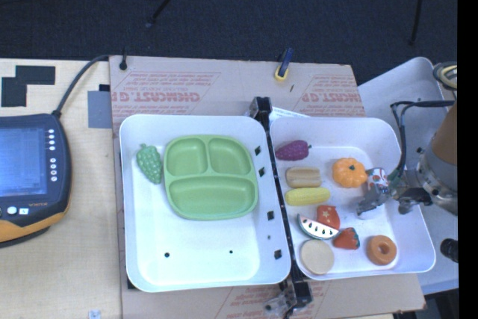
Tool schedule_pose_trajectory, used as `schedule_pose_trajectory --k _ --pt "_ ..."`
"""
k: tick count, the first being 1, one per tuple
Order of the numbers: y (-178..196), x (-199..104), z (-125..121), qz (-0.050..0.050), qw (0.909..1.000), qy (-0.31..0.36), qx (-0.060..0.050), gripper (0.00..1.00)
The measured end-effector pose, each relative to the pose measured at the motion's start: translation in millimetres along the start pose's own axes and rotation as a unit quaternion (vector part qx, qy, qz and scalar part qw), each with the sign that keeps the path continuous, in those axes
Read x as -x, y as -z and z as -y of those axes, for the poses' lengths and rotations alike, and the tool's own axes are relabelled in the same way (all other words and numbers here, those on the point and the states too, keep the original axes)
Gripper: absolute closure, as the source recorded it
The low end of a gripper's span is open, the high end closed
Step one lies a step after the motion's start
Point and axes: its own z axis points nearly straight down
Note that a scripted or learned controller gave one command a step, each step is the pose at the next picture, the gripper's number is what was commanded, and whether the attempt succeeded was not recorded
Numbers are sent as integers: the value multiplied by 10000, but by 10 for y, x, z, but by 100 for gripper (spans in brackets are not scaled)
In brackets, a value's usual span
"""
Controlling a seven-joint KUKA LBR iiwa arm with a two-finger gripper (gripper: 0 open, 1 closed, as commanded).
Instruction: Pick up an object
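1. The tool [371, 199] is seen low in the right bin [396, 134], just right of the toy food. How far it is opened, and whether anything is held, cannot be told.
2. The nearest candidates are the orange pumpkin [349, 172], just up-left of the tool, and the doughnut [382, 250], below it.
3. The doughnut is judged the easier pick, since it is set apart from the rest; a straight descent, centred over it, is advised.
4. The watermelon slice [317, 226], tomato piece [328, 217] and red strawberry [346, 238] are packed close together, so a neighbour could be knocked.
5. The bin's right wall is close by; open room is left towards the bottom right corner.
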Motion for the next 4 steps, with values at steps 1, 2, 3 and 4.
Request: schedule_pose_trajectory --k 1,2,3,4 --pt "53 -2 -25 14 10000 16 55 0" --pt "-627 -1 -23 -6 10000 16 22 0" --pt "-1109 22 -53 8 10000 -2 79 0" --pt "-1055 3 -55 -8 10000 3 58 100"
